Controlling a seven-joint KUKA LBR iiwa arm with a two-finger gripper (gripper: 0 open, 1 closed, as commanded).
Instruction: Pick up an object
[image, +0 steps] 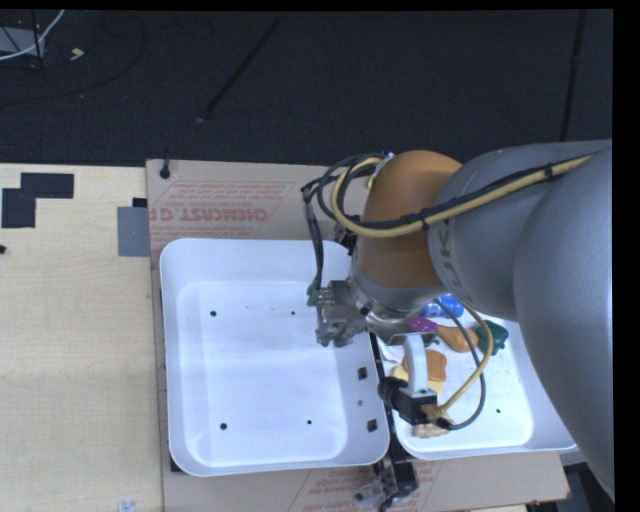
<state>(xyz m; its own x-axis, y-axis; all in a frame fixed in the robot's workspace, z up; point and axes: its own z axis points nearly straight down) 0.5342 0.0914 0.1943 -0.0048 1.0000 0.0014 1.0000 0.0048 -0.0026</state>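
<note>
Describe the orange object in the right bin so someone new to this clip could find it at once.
Start at the right white bin, the one the grey arm hangs over. Just below the arm's wrist, amid a cluster of small coloured items, lies the orange object. Its neighbours are blue, purple and teal; it alone is orange.

grey arm (520, 250) reaching from right, orange wrist band (405, 215) tilted down

This looks like a robotics lab: a grey industrial arm (520, 260) with loose yellow and black cabling (345, 195) reaches over two white bins (180, 300) set on a printed cardboard sheet (220, 205) atop a plywood bench (70, 340), against what seems a dark curtain (300, 80).
</note>
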